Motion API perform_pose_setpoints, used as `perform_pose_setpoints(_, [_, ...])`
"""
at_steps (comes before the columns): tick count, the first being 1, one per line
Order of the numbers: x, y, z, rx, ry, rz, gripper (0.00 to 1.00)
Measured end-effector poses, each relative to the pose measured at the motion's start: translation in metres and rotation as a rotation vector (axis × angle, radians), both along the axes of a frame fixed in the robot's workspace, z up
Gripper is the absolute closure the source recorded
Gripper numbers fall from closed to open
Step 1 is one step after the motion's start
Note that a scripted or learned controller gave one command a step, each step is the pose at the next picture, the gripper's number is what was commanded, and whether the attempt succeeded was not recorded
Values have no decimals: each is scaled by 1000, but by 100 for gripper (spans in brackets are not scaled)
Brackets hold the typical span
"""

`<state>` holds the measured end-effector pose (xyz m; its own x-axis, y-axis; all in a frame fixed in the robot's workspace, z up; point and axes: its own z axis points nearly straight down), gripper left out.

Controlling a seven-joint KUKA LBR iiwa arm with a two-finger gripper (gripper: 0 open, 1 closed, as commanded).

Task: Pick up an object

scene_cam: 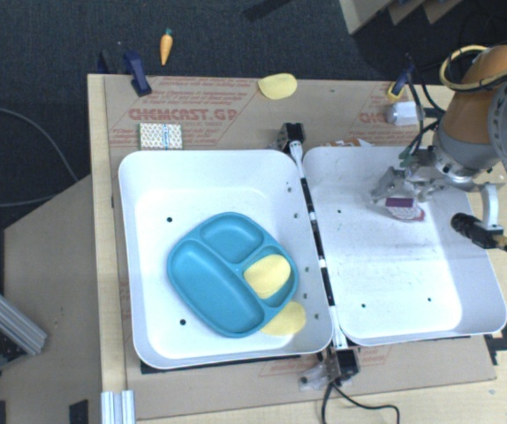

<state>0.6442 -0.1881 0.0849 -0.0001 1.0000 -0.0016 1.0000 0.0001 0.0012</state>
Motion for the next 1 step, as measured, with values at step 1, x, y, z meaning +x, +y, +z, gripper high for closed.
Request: perform_pose_setpoints(1, [-11, 4, 0, 2, 2, -1, 0])
